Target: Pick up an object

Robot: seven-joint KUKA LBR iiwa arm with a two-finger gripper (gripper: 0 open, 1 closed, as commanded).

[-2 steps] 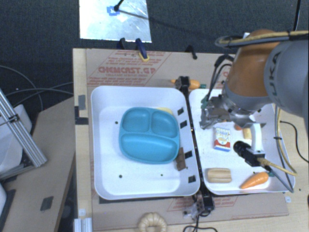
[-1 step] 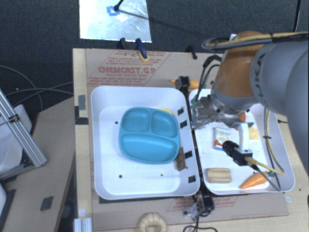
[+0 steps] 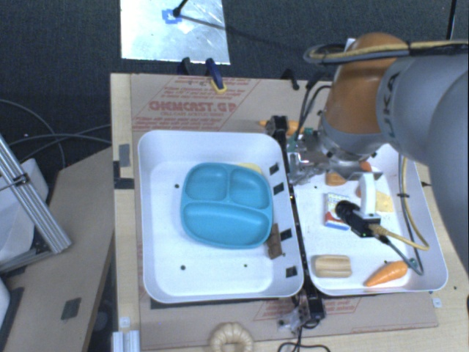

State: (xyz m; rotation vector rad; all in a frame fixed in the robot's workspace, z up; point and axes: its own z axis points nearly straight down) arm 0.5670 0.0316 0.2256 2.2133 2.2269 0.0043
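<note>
Hand (image 3: pixel 308 161) low over right bin (image 3: pixel 432 270), state indeterminable; carrot (image 3: pixel 386 272) and bread roll (image 3: pixel 331 265) below it, ungrasped. Nothing lifted.

The brown cardboard sheet (image 3: pixel 196 103) lying under the two bins carries red printed lettering that reads roughly "CHEMCAST GP" above the left bin, with smaller red lines over it too blurred to read, and the grey arm (image 3: pixel 410 105) bears dark letters on its casing that cannot be made out.

Even, bright overhead light, glare on the foil sheet (image 3: pixel 174 19), soft shadows, slight overall blur.
</note>
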